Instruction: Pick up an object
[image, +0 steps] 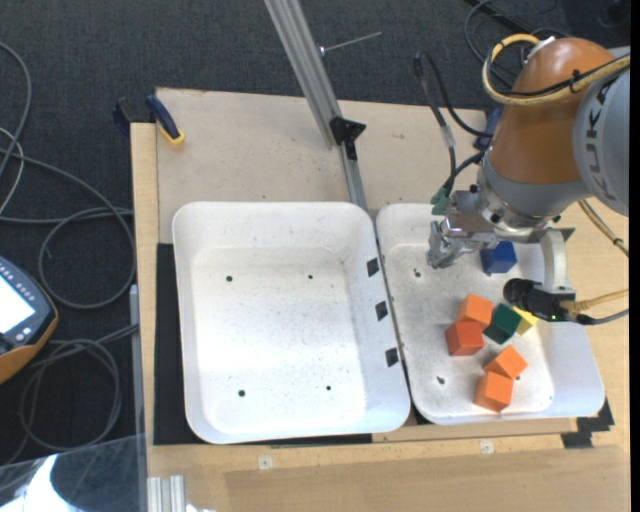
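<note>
From the camera above, the claw hangs low over the upper left part of the right bin, on the end of the grey arm that reaches in from the right. Nothing shows in its grip, and from this angle I cannot tell whether it is released or clenched. The things to pick all lie in that same bin. A blue block sits just beside the claw on its right, partly hidden by the wrist. Further toward the near edge is a loose cluster of several orange blocks around a green block, some of them touching. The left bin holds no blocks. As I judge it, the pick is not yet made: every block rests on the bin floor, so both the grasp and the lift are left to do. As for room, the claw stands over bare bin floor near the raised rim where the two bins meet, so a move to the left would soon meet that wall. To the right, the blue block is close by with free floor on the claw's side. The cluster is tighter, with neighbours crowding each block, and the outermost ones lie near the bin's front rim on the desk.
</note>
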